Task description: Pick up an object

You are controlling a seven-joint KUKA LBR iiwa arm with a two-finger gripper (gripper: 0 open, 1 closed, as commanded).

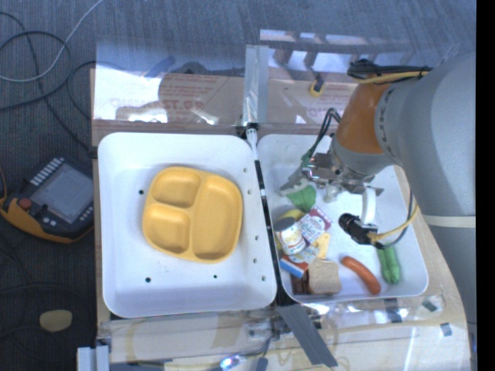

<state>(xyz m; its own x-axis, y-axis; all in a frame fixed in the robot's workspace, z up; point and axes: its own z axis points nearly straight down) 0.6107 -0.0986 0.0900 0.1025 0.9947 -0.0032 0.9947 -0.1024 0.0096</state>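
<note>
Right bin, front: a brown block (325,277) is seen against the near wall of the right bin (418,280), with a small blue and red item (291,268) just to its left.
Right bin, front right: an orange-red sausage (361,273) lies slanted beside the block; a green pepper-like piece (390,263) rests near the bin's right wall.
Right bin, middle: a crumpled packet (304,234) with red and yellow print is piled beside a round yellow-topped item (285,224), both close to the divider.
Green item: a green leafy piece (302,199) is seen just above the packet, directly under the claw.
Claw: the claw (321,178) is positioned low over the bin's far half; its state cannot be told, and nothing is seen gripped.
Arm: the grey arm (433,130) with its orange band (360,122) is extended in from the right.
Left bin: a yellow sectioned tray (192,213) is laid centrally in the left bin (124,284).
Floor, left: a handheld pendant (50,201) lies beside the surface.
</note>
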